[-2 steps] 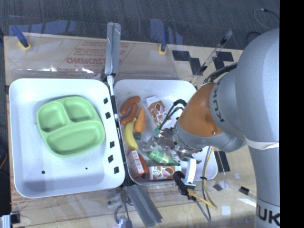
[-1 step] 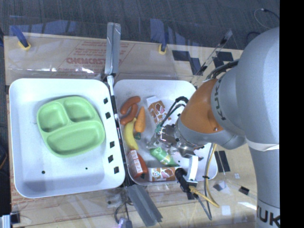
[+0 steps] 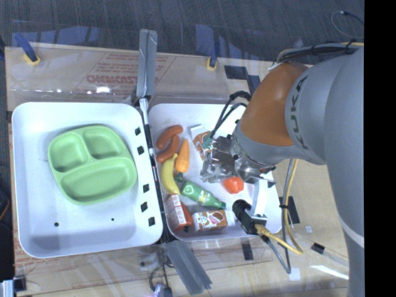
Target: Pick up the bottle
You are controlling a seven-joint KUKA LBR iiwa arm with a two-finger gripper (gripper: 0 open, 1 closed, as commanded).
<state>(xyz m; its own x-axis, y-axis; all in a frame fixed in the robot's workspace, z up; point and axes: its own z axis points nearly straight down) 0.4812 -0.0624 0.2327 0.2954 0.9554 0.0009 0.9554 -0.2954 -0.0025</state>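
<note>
1. The landmark is the green bottle (image 3: pixel 199 193), which lies on its side in the right bin (image 3: pixel 185 111). Its cap end points toward the bin's near right corner.
2. Nearest the viewer, just in front of the bottle, lie two small packets: a red carton (image 3: pixel 177 213) and a brown one (image 3: pixel 210 219), both against the bin's near wall.
3. A red tomato (image 3: pixel 234 184) sits just right of the bottle, a little farther back.
4. The gripper (image 3: pixel 215 166) hangs just behind and to the right of the bottle, above the bin floor. Nothing is seen between its fingers. Whether they are spread or closed cannot be told, since the metal parts blur together.
5. Judged from this, the step in hand is the approach: the bottle is not yet grasped and rests on the bin floor.
6. The next move likely calls for a short shift toward the viewer and left, then a descent straddling the bottle across its narrow width.
7. A banana (image 3: pixel 167 174) touches the bottle's far left end, and a carrot (image 3: pixel 182 155) lies just behind that. Both crowd the grasp.
8. Farther back lie sausages (image 3: pixel 169 137).
9. Well left of the bottle, the left bin (image 3: pixel 31 166) holds a green tray (image 3: pixel 93 164).
10. The grey and orange arm (image 3: pixel 291 113) rises to the right of the bottle.
</note>
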